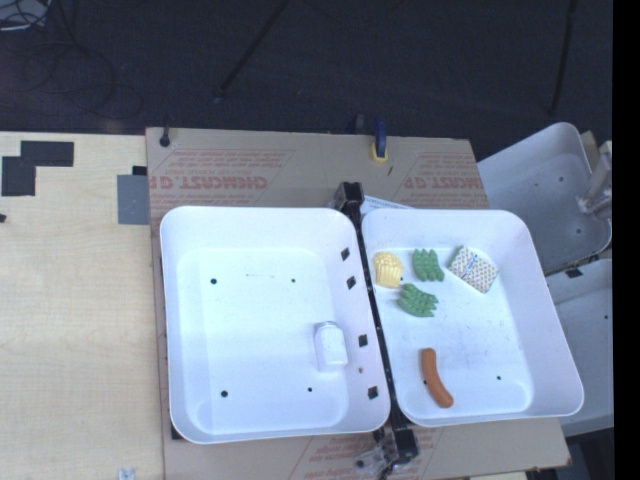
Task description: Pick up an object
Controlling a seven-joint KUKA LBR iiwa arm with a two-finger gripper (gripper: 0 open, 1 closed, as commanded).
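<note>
Dark fittings [392, 451] are seen at the near end of the seam where the two white bins meet, at the near edge of the brown sheet [260, 173] laid on the pale surface [70, 318]. Just beyond them, in the near part of the right bin [480, 353], an orange sausage-shaped piece [436, 378] lies alone, its length running near to far with a slight slant. Farther back in the same bin four things are grouped: a yellow lump [388, 268] close to the left wall, a green ridged piece [428, 264] just to its right, a second green piece [418, 300] a little nearer and between the two, and a white packet with a chequered print [473, 268] to the right, tilted on its corner. None of these is seen to touch another, though the yellow lump and the far green piece lie very close.

In the left bin [200, 268] a small white cylinder [330, 344] rests by the right wall, towards the near side, hard to separate from the white floor.

A pale grey plate [540, 178] lies past the right bin's far right corner. Whether the claw is open or closed cannot be told, nor how the things lie relative to it.
</note>
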